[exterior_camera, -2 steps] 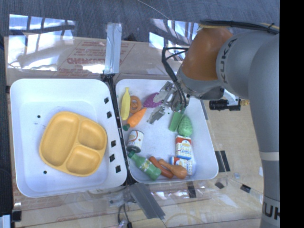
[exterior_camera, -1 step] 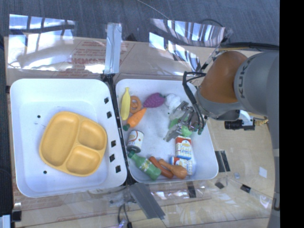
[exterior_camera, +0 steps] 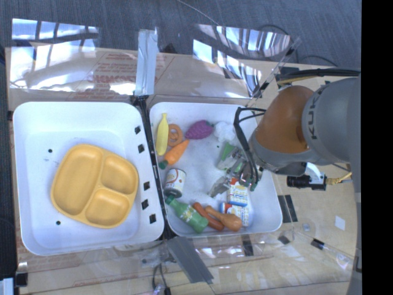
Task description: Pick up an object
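My gripper [exterior_camera: 228, 172] hangs low inside the right bin [exterior_camera: 270, 217], just left of the grey and orange wrist. Right below it lies a small white and blue carton [exterior_camera: 238, 200]. A hot dog [exterior_camera: 218, 217] and a green bottle [exterior_camera: 187, 215] lie along the bin's near wall. A small can [exterior_camera: 175, 180] stands at the left side. Further back are a yellow banana [exterior_camera: 162, 134], an orange carrot [exterior_camera: 175, 152] and a purple bunch of grapes [exterior_camera: 199, 129]. The arm's bulk hides the bin's right part.
The left bin [exterior_camera: 27, 134] holds a yellow sectioned plate [exterior_camera: 93, 185]. A black-clipped divider [exterior_camera: 147, 165] separates the two bins. Cables [exterior_camera: 307, 72] run behind the arm at the upper right.
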Tool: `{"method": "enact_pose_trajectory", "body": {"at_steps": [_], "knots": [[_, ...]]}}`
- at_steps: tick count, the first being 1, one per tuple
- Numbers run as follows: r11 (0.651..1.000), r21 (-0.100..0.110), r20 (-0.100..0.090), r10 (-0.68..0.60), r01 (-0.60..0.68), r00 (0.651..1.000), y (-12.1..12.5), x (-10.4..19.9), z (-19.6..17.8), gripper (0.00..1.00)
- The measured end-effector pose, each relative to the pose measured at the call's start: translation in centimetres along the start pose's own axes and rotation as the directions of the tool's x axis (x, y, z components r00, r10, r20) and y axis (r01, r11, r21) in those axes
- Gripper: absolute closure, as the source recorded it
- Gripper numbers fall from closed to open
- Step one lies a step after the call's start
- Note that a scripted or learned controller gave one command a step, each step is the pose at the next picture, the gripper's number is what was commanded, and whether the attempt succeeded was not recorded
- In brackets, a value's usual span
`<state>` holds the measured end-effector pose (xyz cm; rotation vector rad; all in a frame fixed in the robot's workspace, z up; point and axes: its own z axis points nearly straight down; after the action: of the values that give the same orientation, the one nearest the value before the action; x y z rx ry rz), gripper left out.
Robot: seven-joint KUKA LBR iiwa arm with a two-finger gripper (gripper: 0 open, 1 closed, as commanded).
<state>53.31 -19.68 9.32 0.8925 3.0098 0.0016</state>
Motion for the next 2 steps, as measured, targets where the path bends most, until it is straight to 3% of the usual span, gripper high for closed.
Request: {"method": "enact_pose_trajectory", "body": {"at_steps": [1, 2], "knots": [[1.000, -0.001, 0.003, -0.008, 0.008, 1.000, 0.2, -0.1, -1.1, 1.00], [0.999, -0.004, 0.011, 0.041, -0.041, 0.999, 3.8, 2.2, -17.1, 1.00]]}}
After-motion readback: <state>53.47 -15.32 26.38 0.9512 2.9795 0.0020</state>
